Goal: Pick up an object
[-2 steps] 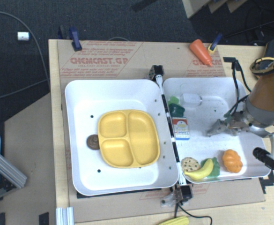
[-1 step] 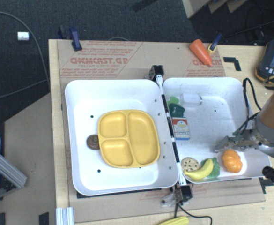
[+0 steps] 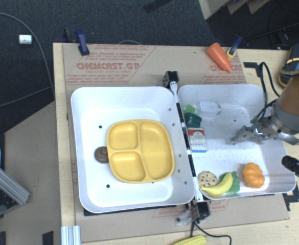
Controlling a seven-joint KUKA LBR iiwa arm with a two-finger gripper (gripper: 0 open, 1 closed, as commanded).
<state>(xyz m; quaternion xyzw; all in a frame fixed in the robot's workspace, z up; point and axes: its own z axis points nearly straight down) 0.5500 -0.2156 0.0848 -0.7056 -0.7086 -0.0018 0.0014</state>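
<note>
I see my jaws (image 3: 239, 135) low over the right bin (image 3: 226, 93), but cannot tell their state. Below them sit an orange fruit (image 3: 253, 174), banana (image 3: 218, 185) and cookie (image 3: 207, 178); left bin (image 3: 88, 137) holds a yellow tray (image 3: 139, 150).

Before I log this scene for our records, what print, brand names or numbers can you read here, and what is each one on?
"CHEMCAST GP", red print repeated in rows on the brown board under the bins; the smaller red lines beneath it are too blurred to read.
Red and white carton in the right bin: it carries print, too small to read.
I can read nothing on the yellow plate or the other items.
</note>
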